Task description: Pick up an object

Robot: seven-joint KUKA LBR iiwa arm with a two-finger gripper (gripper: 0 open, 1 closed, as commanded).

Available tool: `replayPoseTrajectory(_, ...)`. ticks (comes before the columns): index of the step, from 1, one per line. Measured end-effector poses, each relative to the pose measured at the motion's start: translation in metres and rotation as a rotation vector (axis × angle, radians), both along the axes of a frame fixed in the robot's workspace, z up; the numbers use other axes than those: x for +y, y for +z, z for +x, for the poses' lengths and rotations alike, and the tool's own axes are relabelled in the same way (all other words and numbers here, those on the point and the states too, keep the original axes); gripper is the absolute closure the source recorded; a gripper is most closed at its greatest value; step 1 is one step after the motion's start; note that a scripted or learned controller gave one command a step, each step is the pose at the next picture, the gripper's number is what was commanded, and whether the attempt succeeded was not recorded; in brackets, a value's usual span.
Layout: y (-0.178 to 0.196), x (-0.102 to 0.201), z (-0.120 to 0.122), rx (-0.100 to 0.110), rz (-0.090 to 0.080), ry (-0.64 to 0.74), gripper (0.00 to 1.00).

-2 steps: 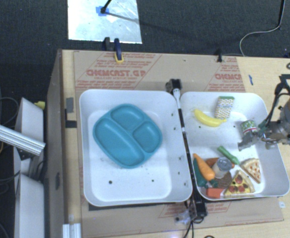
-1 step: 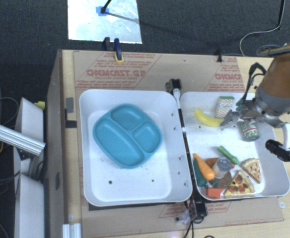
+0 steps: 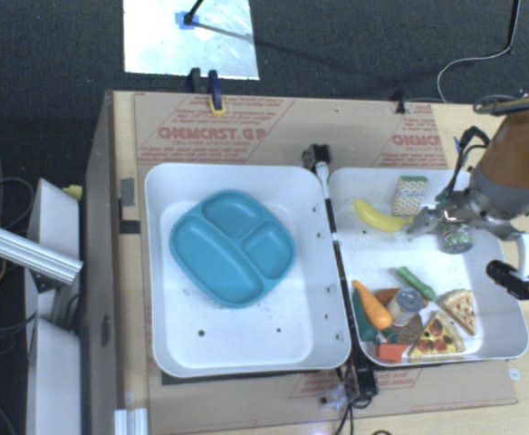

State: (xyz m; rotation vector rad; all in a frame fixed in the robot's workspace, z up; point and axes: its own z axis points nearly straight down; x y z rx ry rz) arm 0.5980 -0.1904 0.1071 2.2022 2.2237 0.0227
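Note:
My gripper (image 3: 438,217) hangs over the upper right part of the right bin (image 3: 509,338), reaching in from the right below the orange band. A small round greenish see-through thing (image 3: 456,238) lies right under it; whether it is gripped is unclear. Just left of the gripper are a yellow banana (image 3: 378,216) and a pale speckled sponge block (image 3: 410,195). Lower in the bin lie an orange carrot (image 3: 371,304), a green pickle (image 3: 416,284), a small brown can (image 3: 406,303) and two pizza slices (image 3: 460,311) (image 3: 432,334).
The left bin (image 3: 183,343) holds a blue divided plate (image 3: 233,247). A black divider (image 3: 335,243) runs between the two bins. The toys crowd the right bin's lower half, with bare floor around the banana.

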Motion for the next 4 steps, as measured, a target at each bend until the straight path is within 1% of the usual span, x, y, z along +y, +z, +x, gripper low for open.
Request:
replayPoseTrajectory(1,-0.025,0.061,0.068,0.034,0.000,-0.003,0.00)
replayPoseTrajectory(2,-0.023,0.025,-0.061,0.019,-0.003,-0.010,0.00)
replayPoseTrajectory(3,-0.023,0.083,-0.022,0.017,-0.001,-0.006,0.00)
replayPoseTrajectory(4,-0.023,0.040,-0.112,0.018,-0.003,-0.010,0.00)
